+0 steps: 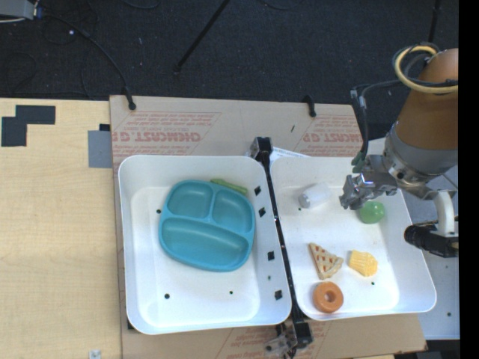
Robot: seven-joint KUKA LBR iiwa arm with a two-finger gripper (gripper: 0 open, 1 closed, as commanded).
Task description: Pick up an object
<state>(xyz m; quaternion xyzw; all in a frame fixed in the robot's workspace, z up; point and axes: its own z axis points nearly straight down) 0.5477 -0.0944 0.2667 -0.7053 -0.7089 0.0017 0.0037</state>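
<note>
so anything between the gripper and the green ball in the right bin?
Nothing visible. The gripper is right at the green ball, at its upper-left edge. The white object lies off to its left, and the waffle wedge, yellow piece and orange ring sit nearer the camera, out of the way.

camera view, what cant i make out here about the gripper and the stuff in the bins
- Gripper: too small and dark in the camera view to tell whether it is open or shut.
- Green ball: its upper left edge meets the gripper; contact or grasp cannot be told.
- Green item in the left bin: mostly hidden behind the blue divided plate.
- Pale object in the right bin: blurred, its kind unclear.
</note>
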